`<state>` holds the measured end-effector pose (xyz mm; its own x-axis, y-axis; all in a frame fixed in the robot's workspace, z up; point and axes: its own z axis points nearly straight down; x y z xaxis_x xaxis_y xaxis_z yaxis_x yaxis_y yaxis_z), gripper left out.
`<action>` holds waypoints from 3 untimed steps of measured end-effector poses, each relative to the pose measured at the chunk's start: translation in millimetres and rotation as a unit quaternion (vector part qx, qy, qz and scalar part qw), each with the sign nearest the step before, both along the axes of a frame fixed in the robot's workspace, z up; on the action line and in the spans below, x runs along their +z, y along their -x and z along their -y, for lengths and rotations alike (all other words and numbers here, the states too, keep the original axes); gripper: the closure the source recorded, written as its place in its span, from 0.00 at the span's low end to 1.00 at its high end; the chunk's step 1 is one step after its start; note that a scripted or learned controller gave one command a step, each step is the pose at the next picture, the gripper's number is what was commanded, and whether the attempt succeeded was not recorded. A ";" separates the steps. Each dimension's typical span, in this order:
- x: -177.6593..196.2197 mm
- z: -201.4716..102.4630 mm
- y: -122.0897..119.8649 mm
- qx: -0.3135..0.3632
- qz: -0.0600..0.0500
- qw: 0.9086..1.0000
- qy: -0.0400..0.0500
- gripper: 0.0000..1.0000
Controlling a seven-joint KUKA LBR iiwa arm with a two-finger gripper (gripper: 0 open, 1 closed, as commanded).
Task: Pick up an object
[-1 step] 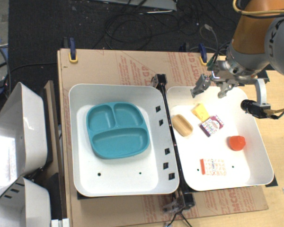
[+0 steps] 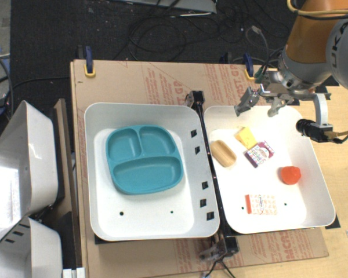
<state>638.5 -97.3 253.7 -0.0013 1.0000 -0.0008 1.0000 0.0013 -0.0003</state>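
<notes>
In the camera view the gripper hangs over the far edge of the right bin with its two fingers apart and nothing between them, likely poised above the scattered pieces before choosing one. Any could be the pick: a tan rounded block by the bin's left edge, a yellow wedge and a glossy purple packet toward the middle, a red ball to the right, and a flat printed card toward the near edge. The left bin carries a smooth teal divided plate, lying flat in its middle.
</notes>
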 end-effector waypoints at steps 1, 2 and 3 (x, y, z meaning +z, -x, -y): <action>-51.4 -10.1 -2.0 0.001 -0.002 1.000 0.000 0.00; -101.4 -1.1 1.9 -0.002 -0.002 1.000 0.000 0.00; -155.2 -1.7 3.0 -0.001 -0.002 1.000 0.000 0.00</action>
